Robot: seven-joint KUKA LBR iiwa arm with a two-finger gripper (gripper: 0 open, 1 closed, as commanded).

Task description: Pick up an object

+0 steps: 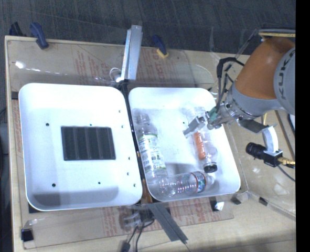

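My gripper point(195, 125) hangs over the right bin point(170, 96), in its right half. Just below it lies a small clear bottle with orange contents point(201, 146), black cap toward the front. A larger clear bottle with a green-and-white label point(150, 147) lies along the bin's left wall. Another clear bottle point(183, 184) lies across the front wall. Something clear and crumpled point(190, 112) sits just behind the gripper. Nothing is seen in the gripper's grasp.
The left bin point(39, 114) holds a dark ridged rectangular block point(88, 143). A metal post point(131, 51) rises behind the seam between the bins. Blue clamps point(38, 34) grip the bench's back edge. A black fitting point(262, 152) and cables lie right of the right bin.
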